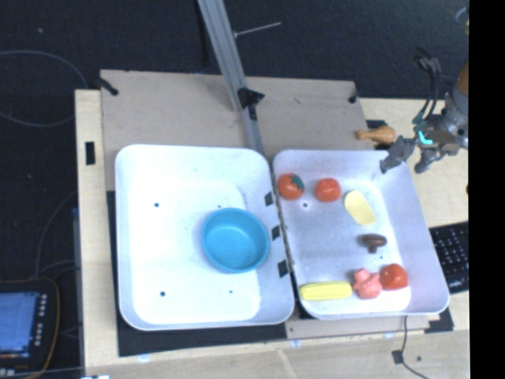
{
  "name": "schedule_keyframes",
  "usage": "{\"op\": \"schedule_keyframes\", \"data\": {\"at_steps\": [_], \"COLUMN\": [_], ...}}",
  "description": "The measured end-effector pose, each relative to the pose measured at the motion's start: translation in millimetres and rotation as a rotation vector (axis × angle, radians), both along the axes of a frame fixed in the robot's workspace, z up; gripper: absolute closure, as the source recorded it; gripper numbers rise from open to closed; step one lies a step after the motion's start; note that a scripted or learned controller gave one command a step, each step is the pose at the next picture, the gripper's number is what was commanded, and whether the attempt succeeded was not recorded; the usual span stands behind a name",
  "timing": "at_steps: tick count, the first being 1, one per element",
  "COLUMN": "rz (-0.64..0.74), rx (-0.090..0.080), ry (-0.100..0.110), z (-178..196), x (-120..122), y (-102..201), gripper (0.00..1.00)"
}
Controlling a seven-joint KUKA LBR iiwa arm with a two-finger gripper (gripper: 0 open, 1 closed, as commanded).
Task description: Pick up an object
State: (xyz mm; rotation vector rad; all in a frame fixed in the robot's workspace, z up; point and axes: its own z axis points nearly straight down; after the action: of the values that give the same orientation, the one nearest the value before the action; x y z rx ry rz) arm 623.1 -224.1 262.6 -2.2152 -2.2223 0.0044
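My gripper [410, 156] hangs over the far right corner of the right bin [418, 235], fingers spread open with nothing between them. Inside that bin lie a red tomato with a green top [290, 185], a plain red tomato [327, 189], a pale yellow piece [360, 208], a small brown item [373, 242], a long yellow piece [325, 291], a pink item [365, 283] and a red item [393, 275]. All of them sit below and to the left of the gripper.
The left bin [158, 180] holds a blue bowl [233, 239]. A slanted metal pole [225, 50] rises behind the bins. An orange-brown object [375, 134] lies on the bench beyond the right bin. A black keyboard [451, 251] sits at the right.
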Motion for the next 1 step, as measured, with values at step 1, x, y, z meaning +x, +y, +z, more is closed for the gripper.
{"op": "schedule_keyframes", "data": {"at_steps": [1], "rz": [0.001], "rx": [-0.002], "ry": [-0.008], "z": [4.8], "x": [1.5], "y": [-0.2], "gripper": [0.00]}}
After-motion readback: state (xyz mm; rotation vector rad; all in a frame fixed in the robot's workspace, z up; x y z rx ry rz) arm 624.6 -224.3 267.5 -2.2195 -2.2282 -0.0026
